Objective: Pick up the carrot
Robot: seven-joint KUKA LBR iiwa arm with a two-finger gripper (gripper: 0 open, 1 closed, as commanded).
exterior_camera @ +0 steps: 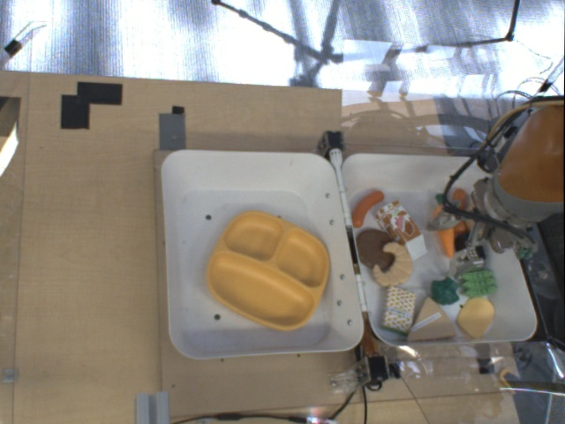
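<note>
Where the pincer (465,237) hangs over the right bin (521,325), the carrot (448,238) lies touching its left side; finger state cannot be told.

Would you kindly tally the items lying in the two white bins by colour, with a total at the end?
Yellow or tan: 4, namely the divided plate, a patterned block, a wedge and a pale yellow piece
Orange or red: 3, namely the sausage, the carrot and a wrapped snack
Green: 2, namely and
Brown: 1, the croissant
Total: 10
</note>
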